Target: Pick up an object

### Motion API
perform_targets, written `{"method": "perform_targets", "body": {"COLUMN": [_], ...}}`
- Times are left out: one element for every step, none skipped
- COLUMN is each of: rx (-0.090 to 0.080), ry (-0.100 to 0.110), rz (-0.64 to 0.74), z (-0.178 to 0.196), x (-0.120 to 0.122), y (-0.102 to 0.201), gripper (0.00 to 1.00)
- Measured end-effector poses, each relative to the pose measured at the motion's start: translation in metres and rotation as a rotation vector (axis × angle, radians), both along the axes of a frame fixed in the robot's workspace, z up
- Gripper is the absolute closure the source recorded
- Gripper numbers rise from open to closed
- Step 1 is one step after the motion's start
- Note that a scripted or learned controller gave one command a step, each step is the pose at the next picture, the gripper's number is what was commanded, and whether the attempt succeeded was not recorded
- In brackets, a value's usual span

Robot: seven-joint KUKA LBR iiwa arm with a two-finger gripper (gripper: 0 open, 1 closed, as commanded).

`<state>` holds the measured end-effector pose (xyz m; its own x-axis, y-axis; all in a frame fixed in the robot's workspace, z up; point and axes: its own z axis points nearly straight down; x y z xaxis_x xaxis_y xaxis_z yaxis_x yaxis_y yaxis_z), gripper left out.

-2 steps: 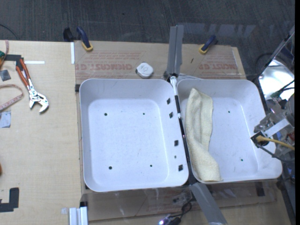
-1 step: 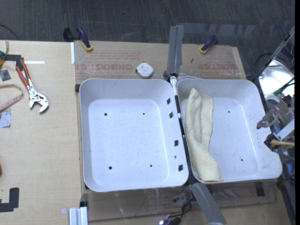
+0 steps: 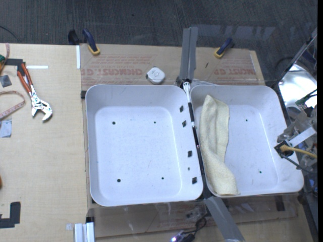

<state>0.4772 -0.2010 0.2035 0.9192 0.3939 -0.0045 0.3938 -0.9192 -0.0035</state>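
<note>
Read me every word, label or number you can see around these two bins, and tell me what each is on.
Cardboard sheet behind the left bin: red print, turned away and too blurred to read.
Same cardboard behind the right bin: red print likewise, unreadable.
Round white disc: a faint mark, too small to read.
Towel and both bins: no text.

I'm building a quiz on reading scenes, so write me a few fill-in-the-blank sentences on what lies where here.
1. The towel lies in the ___ bin as the view shows them.
2. Within it, the towel runs along the ___ wall.
3. The wrench lies on the bench, to the ___ of the left bin.

Missing words: right; left; left.
</note>
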Motion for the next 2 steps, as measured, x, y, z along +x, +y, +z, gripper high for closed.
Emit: {"method": "perform_targets", "body": {"rx": [0.0,-0.002], "ry": [0.0,0.0], "rz": [-0.176,-0.2], "z": [-0.023,-0.036], "x": [0.0,0.027], "y": [0.009,0.031], "gripper": [0.0,0.0]}}
